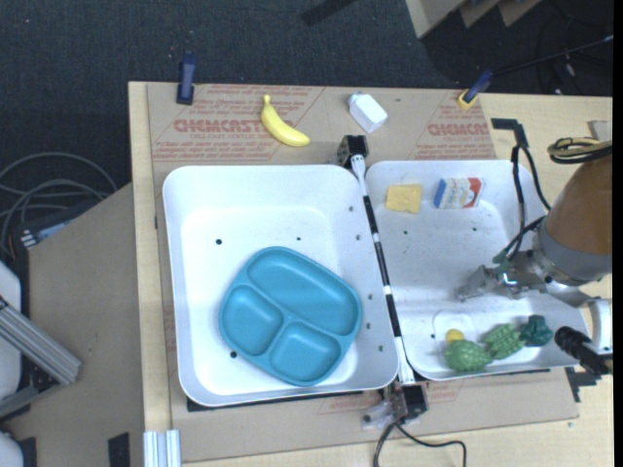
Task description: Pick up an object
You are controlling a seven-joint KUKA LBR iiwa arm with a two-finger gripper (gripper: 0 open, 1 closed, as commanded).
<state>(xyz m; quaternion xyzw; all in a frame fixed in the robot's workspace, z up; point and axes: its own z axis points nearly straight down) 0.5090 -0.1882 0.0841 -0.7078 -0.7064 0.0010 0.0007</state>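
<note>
Arm reaches in from right, gripper (479, 285) low over floor of right bin (428, 261); jaws look spread, nothing between them. Step judged: approach, no grasp yet. Nearest candidates: green toys (487, 346) and small yellow piece (454, 336) by near wall, just beside gripper. Yellow block (404, 198) and red-blue-white packet (457, 193) toward far wall. Next move needs short shift nearward, then close. Near wall crowds toys; bin centre open. Blue divided plate (289, 313) in left bin (195, 202).

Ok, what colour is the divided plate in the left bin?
Light blue all over: the three-compartment plastic plate, seen clearly in the camera view.
</note>
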